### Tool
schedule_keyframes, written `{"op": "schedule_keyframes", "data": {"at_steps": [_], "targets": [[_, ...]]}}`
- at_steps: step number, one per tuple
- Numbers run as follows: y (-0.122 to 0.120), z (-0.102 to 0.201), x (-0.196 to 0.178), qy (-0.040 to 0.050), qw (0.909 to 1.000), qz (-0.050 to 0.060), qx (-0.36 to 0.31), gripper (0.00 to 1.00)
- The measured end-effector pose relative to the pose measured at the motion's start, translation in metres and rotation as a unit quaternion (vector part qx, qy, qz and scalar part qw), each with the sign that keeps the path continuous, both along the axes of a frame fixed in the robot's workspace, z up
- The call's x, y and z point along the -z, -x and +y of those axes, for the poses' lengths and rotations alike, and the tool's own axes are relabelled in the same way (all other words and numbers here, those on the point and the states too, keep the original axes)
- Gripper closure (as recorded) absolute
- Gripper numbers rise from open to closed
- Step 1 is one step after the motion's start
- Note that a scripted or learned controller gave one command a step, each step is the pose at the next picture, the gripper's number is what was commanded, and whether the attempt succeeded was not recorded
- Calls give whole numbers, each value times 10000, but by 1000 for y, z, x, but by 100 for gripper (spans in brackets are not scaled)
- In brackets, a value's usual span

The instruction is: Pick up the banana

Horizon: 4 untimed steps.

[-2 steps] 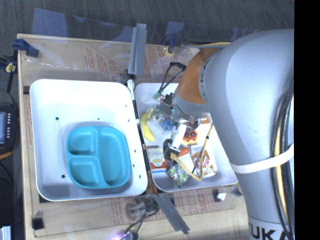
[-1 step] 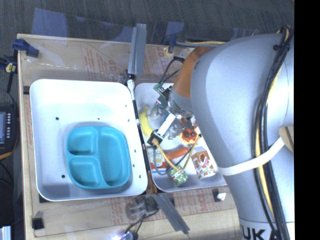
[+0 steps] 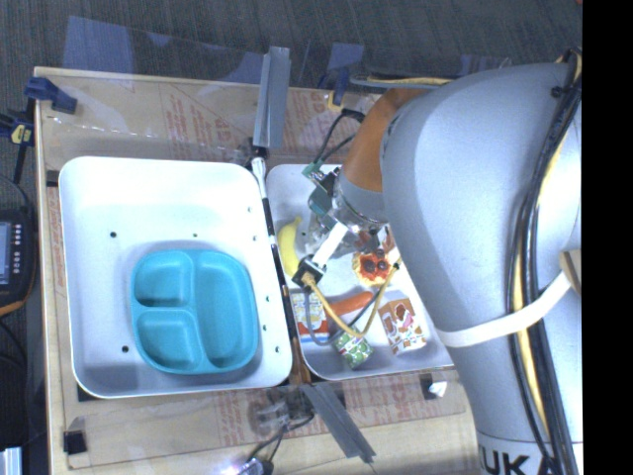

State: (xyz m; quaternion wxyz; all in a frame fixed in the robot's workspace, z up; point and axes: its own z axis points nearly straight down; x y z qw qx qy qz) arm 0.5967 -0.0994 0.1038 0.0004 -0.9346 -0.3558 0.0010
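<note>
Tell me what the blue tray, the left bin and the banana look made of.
Tray: probably moulded plastic; uniform turquoise, rounded compartments, faint sheen.
Left bin: likely plastic too; smooth matte white, rounded corners, thin rim.
Banana: plain even yellow, but only a small part shows, so real fruit or toy plastic cannot be told.

Arm (image 3: 475, 196) and clutter (image 3: 401, 327) hem in the banana (image 3: 288, 245).

Left bin (image 3: 89, 216): shallow, white plastic, holds a turquoise three-compartment plastic tray (image 3: 195, 310).
Right bin (image 3: 287, 188): shallow, white, with a yellow banana (image 3: 288, 247) near its left wall.
Gripper (image 3: 321, 228): over the right bin, just beside the banana.
</note>
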Motion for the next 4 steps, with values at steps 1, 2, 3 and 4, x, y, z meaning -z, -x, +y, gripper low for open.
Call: {"op": "schedule_keyframes", "data": {"at_steps": [1,2,3,4], "targets": [[90,-104,13,-17,9925,30,1219,100],[90,-104,13,-17,9926,29,1216,0],[99,32,-88,-19,9894,8,1454,0],[122,-18,-15,-10,9733,35,2293,0]]}}
